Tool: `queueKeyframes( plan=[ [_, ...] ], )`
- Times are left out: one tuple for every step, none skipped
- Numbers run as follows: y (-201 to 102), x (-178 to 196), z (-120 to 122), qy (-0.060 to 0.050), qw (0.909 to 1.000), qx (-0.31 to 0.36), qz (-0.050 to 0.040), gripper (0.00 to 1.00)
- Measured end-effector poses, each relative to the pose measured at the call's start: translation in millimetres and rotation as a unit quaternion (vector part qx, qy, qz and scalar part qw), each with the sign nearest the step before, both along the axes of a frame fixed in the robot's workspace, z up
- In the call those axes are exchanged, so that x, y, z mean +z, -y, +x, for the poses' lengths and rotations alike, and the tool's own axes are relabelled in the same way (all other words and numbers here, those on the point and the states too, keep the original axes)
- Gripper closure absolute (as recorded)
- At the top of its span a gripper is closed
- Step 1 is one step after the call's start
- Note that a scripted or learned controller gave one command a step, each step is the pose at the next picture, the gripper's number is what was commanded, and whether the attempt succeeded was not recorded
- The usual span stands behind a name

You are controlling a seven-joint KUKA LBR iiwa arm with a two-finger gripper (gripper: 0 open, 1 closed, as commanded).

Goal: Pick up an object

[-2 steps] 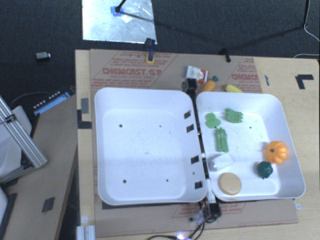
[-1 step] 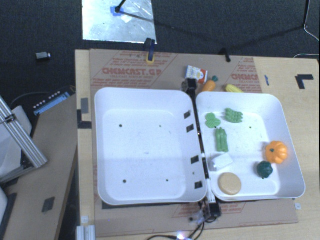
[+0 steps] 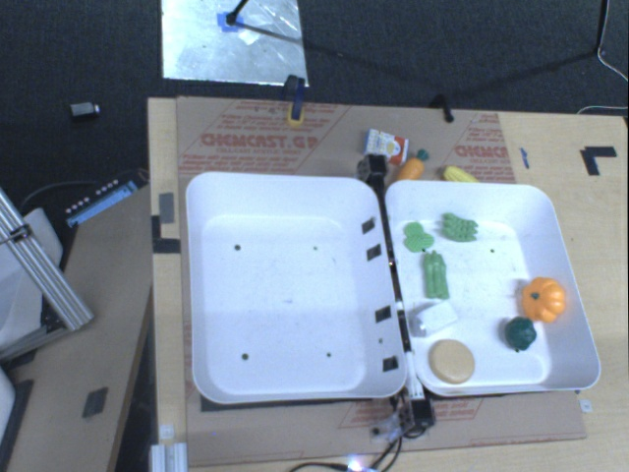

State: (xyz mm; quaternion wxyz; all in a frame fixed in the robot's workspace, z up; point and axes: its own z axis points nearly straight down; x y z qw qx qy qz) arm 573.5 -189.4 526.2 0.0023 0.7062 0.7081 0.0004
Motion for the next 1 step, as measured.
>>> queueKeyframes(
  plan=[
    [18.8, -19.5, -76.6, -0.002, 1.0, -0.003, 0.0009, 1.0]
  ],
)
